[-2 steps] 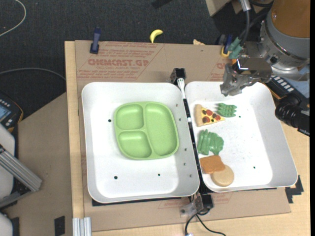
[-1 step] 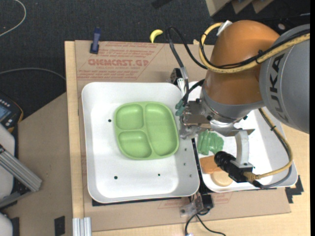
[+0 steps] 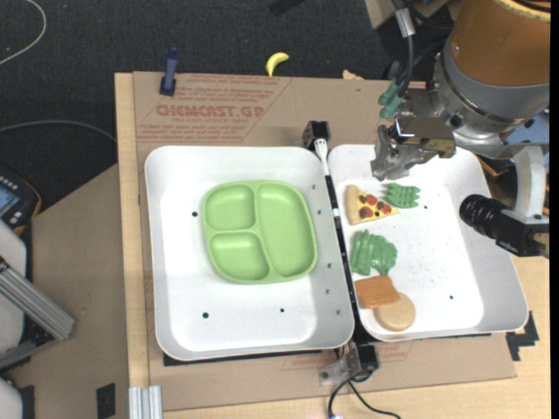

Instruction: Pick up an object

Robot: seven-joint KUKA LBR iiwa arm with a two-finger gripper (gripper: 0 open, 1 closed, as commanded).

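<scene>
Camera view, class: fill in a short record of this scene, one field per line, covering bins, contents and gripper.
left bin: holds a green divided plate
right bin: holds a pizza slice, two green leafy pieces, a brown toast-like piece, a tan round piece
gripper: above the right bin's far end, beside the upper leafy piece
held object: none seen

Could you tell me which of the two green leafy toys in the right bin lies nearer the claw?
The smaller, darker one, right of the pizza slice, just below the claw; the bigger one lies further down.
</scene>
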